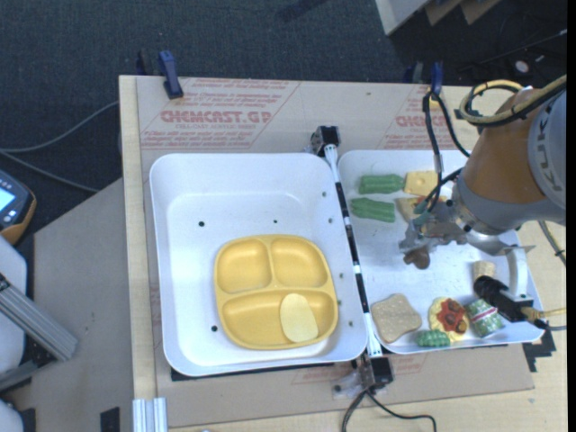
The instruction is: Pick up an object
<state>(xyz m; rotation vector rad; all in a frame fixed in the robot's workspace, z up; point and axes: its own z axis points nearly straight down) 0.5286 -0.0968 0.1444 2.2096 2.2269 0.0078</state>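
Observation:
My gripper (419, 246) hangs low over the middle of the right bin (378, 268), reaching in from the right. A small brown lump (417, 259) sits directly under its tip; whether it is gripped is unclear. Two green pods (381, 184) (372, 209) lie at the bin's far left, with a yellow cheese wedge (420, 184) beside them, partly behind the gripper. Along the near edge lie a brown bread slice (396, 318), a pizza slice (447, 315), a small green piece (432, 337) and a green-and-red packet (484, 318). A small cream piece (483, 268) lies right of the gripper.
The left bin (180, 241) holds a yellow divided plate (243, 268) with a pale oval piece (299, 318) in its near compartment. The ridge where the two bins' rims meet (346, 232) runs just left of the gripper. Blue clamps (168, 72) stand at the bench's far edge.

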